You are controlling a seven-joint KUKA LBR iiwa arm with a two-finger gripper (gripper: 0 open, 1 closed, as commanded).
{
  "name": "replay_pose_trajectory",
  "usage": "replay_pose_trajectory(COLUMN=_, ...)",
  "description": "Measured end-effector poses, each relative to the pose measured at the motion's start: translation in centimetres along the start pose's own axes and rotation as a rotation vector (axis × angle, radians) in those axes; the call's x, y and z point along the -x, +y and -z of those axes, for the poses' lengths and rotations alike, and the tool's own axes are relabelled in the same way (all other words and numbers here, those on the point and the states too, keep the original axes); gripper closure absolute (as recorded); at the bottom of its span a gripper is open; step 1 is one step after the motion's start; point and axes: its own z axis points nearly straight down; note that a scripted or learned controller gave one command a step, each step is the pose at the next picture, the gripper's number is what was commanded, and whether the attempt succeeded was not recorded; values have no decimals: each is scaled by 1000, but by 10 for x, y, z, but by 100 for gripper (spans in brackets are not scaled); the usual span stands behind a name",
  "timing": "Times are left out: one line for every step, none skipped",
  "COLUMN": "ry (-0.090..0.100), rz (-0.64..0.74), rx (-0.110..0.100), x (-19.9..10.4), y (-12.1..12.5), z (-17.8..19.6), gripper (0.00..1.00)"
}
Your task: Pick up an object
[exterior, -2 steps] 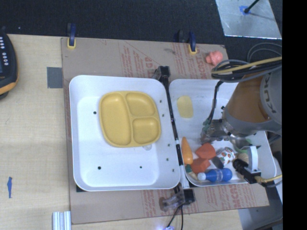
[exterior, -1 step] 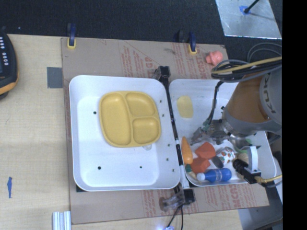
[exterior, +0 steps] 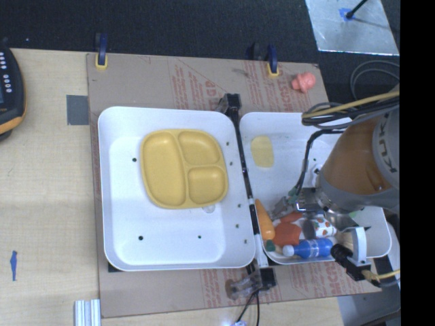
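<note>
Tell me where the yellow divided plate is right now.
The yellow divided plate lies in the left white bin, toward its far half, just left of the divider between the two bins.

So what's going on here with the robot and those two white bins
The arm reaches in from the right, and its claw is low over a pile of small things in the near corner of the right bin: an orange piece, a red one and a blue bottle. Whether it has hold of anything can't be made out. The left bin has a yellow divided plate.
</note>
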Motion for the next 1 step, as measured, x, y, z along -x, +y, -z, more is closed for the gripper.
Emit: replay_pose_trajectory(ry=1, rz=2, rx=0, x=0, y=1, z=10, gripper=100)
